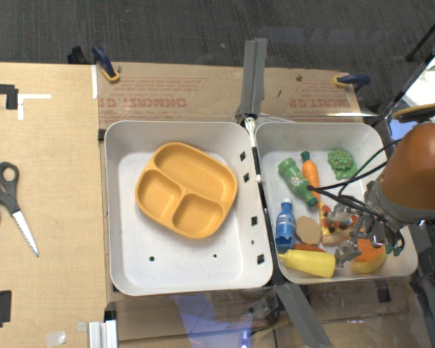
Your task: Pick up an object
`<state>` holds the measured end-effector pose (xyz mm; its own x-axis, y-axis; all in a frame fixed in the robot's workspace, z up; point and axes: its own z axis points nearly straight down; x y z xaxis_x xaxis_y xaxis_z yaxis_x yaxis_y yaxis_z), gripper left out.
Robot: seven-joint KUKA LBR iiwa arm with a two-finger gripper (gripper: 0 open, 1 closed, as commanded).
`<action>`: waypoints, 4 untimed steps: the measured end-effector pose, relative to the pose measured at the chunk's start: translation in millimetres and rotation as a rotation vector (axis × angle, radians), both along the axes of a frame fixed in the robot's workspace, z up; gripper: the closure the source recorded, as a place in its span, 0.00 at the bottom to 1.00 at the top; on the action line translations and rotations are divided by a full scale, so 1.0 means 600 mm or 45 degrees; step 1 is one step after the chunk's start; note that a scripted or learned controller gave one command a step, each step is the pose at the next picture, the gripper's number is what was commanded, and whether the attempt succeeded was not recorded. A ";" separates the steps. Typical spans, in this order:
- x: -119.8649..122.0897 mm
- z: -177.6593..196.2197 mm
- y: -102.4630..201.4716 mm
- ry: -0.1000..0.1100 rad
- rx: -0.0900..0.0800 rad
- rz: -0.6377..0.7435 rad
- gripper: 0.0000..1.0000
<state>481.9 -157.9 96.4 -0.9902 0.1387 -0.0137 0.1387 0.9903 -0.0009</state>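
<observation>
gripper (357,239) is low over the near right corner of the right bin (272,194), buried in cables and toy food, so i cannot tell its state or whether it has anything. candidates lie packed together: yellow bottle (309,263) along the near wall, blue bottle (285,225) and tan round piece (309,230) just beside it, orange-yellow piece (370,259) under the wrist. judgement: commit to one item, centre over it, lift straight up to avoid dragging neighbours.

The arm (419,172) runs off the right edge and covers part of the right bin (320,130). Small items under its gripper (362,234) blur together, indistinct.
</observation>
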 end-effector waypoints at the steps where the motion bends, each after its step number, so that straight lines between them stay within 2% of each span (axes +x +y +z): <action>1: 0.120 0.001 0.100 -0.004 0.002 0.075 0.00; 2: 0.219 0.003 0.103 0.000 0.000 0.095 0.00; 3: 0.036 0.002 0.109 -0.010 -0.002 0.125 0.00; 4: 0.149 0.002 0.096 0.001 -0.001 0.171 0.00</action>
<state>571.2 -100.6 97.3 -0.9999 0.0046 -0.0127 0.0046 1.0000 -0.0016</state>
